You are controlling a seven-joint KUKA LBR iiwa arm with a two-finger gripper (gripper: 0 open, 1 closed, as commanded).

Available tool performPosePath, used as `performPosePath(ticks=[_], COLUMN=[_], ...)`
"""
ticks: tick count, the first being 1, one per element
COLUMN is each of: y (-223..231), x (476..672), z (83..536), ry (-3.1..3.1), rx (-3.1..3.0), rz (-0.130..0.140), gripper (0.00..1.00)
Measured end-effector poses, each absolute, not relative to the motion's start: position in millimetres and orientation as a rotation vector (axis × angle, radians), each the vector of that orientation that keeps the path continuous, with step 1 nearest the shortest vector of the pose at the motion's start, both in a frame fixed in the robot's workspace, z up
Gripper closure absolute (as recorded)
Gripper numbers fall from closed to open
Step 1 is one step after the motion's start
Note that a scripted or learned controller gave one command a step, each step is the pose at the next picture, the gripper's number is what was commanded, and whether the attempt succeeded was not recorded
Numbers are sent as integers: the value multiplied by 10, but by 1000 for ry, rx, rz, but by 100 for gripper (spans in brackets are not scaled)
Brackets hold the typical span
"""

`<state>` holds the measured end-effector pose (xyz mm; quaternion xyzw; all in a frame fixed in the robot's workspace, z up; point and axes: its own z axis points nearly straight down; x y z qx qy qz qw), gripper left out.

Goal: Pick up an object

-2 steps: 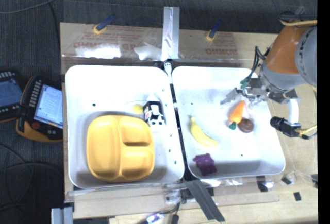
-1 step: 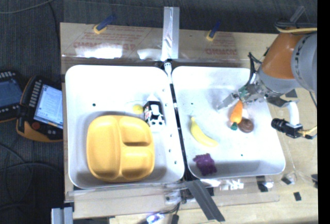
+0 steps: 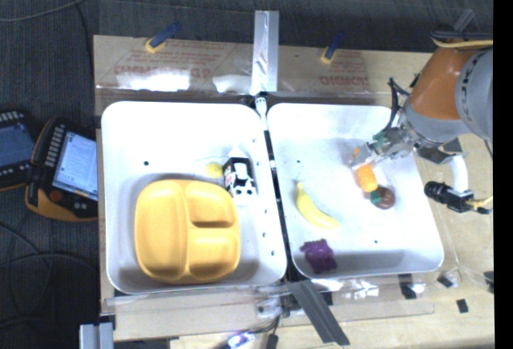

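1. The gripper [image 3: 383, 144] is hanging low over the right bin [image 3: 417, 247], toward 2 o'clock of that bin's floor; whether it is clenched or released, I cannot tell.
2. An orange block [image 3: 365, 176] is lying just beside the gripper at its 7 o'clock, with a brown round object [image 3: 384, 197] touching the block at 4 o'clock.
3. A banana [image 3: 313, 208] is resting near the bin's 9 o'clock side, and purple grapes [image 3: 319, 254] are sitting near 7 o'clock.
4. In the left bin [image 3: 120, 127], a yellow divided tray [image 3: 187, 230] is filling the 6 o'clock half.
5. A black-and-white cow toy [image 3: 238, 176] is standing at the tray's 1 o'clock, with a small yellow object [image 3: 212, 170] just beside it.
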<state>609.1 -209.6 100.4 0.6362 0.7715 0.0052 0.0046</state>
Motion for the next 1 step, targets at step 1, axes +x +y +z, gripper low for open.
performPosePath(ticks=[1], y=[-1292], x=[6454], z=[1966], ry=[2437], rx=[1982], rz=[-1], gripper=[100])
